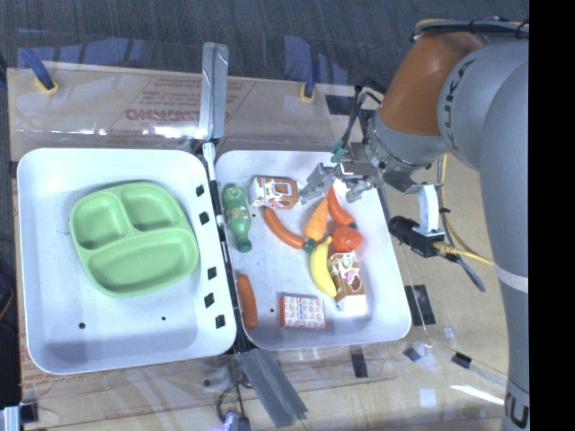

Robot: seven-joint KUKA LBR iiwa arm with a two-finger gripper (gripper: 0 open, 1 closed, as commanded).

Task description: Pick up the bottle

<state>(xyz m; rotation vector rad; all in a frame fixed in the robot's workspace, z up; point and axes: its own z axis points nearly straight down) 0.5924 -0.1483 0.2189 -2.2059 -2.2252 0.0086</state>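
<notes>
Camera view, right-hand bin (388, 268). Item: green bottle (237, 215), lying against the bin's left wall, long axis roughly along that wall, cap end toward the bin's near edge. Gripper (334, 180): over the bin's far right part, fingers spread, nothing between them. Relation: bottle lies left of the gripper, well apart, with a small carton (275, 192) and an orange sausage (284, 229) between.

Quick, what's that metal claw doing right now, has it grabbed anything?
Two-finger gripper: open, holding nothing, above the right white bin. The green plastic bottle lies untouched by the bin's left wall.
</notes>
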